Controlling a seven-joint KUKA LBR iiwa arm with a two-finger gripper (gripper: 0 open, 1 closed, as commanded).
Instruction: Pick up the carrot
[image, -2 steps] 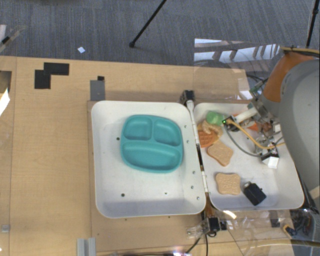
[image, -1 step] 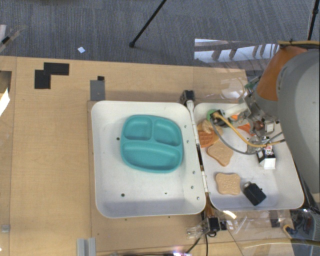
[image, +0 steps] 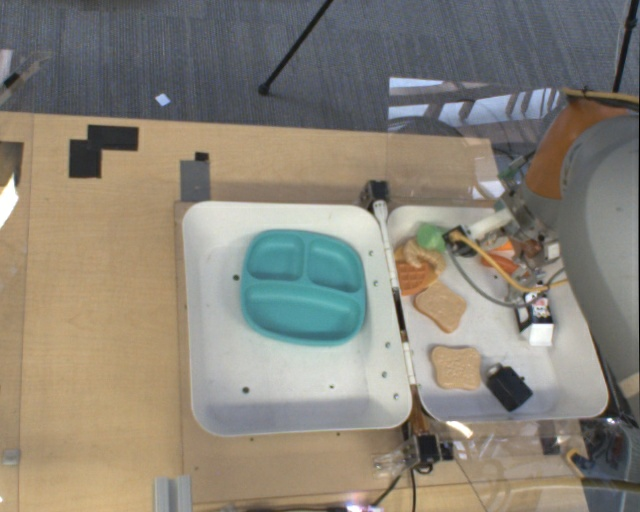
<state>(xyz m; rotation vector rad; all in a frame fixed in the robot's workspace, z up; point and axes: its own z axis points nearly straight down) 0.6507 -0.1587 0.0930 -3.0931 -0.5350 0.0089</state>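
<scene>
The carrot (image: 499, 262) is a thin orange piece lying in the right bin (image: 590, 392), near its far right side. Wires and the arm's wrist cover part of it. My gripper (image: 516, 248) hangs right over the carrot, reaching in from the right under the grey arm with the orange band (image: 555, 150). Whether it touches the carrot is hidden by the cables and the wrist.
The right bin also holds a green piece (image: 430, 237), an orange crinkled food piece (image: 417, 266), two bread slices (image: 441, 306) (image: 457, 367) and a black block (image: 508, 387). A teal divided plate (image: 303, 287) sits in the left bin (image: 200, 340).
</scene>
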